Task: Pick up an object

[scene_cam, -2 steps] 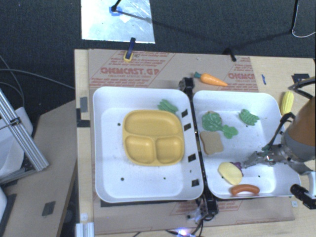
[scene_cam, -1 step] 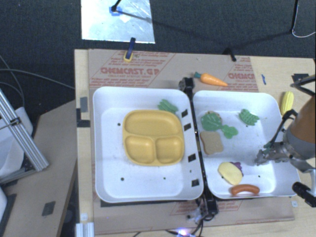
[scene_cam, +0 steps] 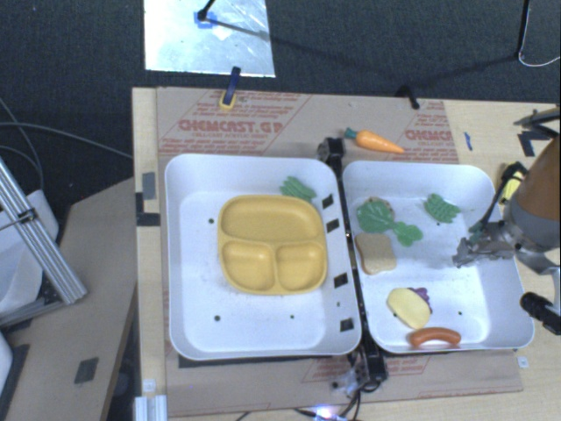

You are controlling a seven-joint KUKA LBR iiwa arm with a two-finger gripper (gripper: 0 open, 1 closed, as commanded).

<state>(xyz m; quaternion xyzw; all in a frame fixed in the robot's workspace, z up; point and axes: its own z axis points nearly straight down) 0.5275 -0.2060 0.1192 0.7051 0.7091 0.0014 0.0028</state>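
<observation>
Right bin (scene_cam: 491, 323) — sausage (scene_cam: 434, 338) lengthwise left-right

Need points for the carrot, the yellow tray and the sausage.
carrot (scene_cam: 379, 141), camera view, middle of the orange body, on the bench behind the right bin.
yellow tray (scene_cam: 270, 217), camera view, bare floor of its large compartment.
sausage (scene_cam: 434, 338), camera view, middle of its length.

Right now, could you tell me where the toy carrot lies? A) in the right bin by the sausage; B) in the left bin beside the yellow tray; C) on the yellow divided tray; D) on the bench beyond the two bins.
D: the toy carrot lies on the bench just beyond the far rim of the right bin, outside both bins.
</observation>
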